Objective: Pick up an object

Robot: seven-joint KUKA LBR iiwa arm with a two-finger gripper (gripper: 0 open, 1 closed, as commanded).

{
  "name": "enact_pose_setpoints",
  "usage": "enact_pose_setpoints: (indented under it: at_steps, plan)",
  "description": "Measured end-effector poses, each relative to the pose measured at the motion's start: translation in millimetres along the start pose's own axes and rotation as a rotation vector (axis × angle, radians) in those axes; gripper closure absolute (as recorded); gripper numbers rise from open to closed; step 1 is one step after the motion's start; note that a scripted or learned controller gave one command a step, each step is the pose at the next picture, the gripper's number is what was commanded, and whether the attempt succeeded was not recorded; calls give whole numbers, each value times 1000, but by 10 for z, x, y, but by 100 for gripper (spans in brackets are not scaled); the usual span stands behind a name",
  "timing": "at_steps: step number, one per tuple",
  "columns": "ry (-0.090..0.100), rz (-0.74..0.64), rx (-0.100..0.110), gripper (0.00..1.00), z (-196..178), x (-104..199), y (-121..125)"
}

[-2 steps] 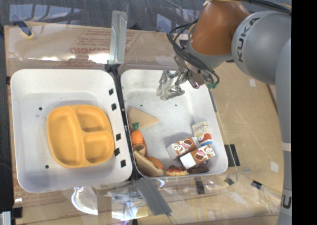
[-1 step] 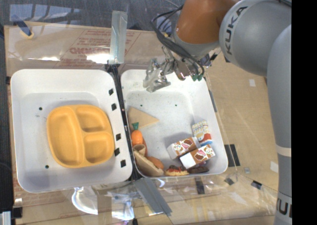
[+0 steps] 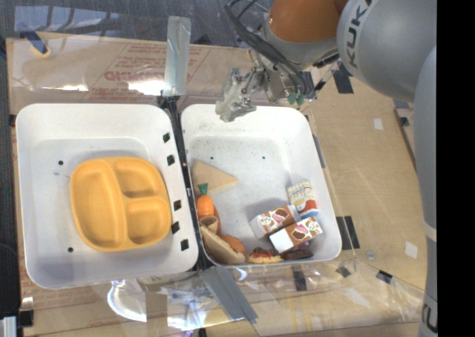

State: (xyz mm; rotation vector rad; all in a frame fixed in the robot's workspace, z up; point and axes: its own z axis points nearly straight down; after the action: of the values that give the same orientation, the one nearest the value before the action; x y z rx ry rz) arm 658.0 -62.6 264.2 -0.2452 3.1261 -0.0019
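The gripper [image 3: 236, 99], empty with fingers seemingly parted, hung over the right bin's [image 3: 315, 151] far rim, so a straight descent risked striking that rim, well short of the carrot [image 3: 205, 205] and small cartons [image 3: 291, 228].

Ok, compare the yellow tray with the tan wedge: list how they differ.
The yellow tray lies in the left bin; the tan wedge lies in the right bin. The tray is far larger than the wedge. The tray is rounded with three compartments; the wedge is a plain flat triangle. The tray lies alone; the wedge sits near a toy carrot. Both lie flat, untouched by the gripper.
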Motion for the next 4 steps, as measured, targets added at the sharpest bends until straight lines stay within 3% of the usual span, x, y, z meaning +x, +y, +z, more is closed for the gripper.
enact_pose_setpoints:
  at_steps: [1, 2, 3, 4]
  plan:
    - [12, -8, -4, 100, 756, -56, 530]
    - [0, -411, 1, 100, 185, 37, -206]
    - [0, -348, -1, 100, 50, -20, 137]
    - [0, -301, -2, 100, -39, -122, 804]
